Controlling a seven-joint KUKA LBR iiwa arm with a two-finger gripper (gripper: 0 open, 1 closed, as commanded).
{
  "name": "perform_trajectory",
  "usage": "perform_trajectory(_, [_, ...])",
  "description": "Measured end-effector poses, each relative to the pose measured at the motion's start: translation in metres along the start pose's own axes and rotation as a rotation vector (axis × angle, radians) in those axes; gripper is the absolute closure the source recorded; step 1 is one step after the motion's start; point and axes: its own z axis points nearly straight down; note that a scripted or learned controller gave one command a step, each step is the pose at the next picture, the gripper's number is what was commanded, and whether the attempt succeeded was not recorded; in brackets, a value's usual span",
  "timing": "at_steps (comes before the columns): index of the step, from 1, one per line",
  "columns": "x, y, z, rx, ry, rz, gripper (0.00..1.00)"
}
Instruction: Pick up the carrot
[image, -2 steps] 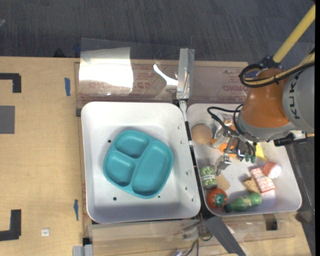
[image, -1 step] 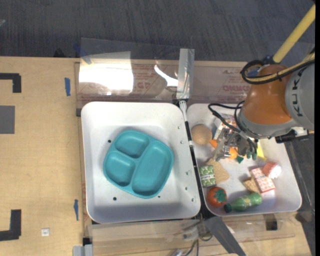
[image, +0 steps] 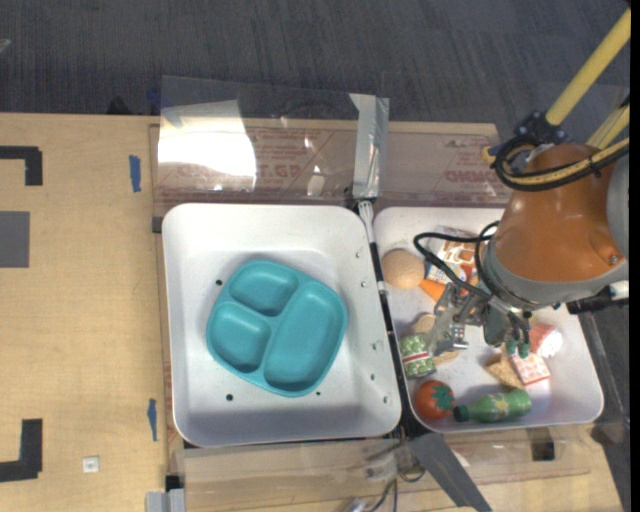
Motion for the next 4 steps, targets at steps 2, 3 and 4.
perform_trajectory(2, [-0.049,-0.016,0.004,0.002,0.006,0.048,0.0])
perform_trajectory(3, [-0.087,-0.034,0.09,0.0,-0.002,-0.13,0.0])
perform_trajectory(4, [-0.09,-0.032,0.077,0.0,-0.012,-0.132,1.0])
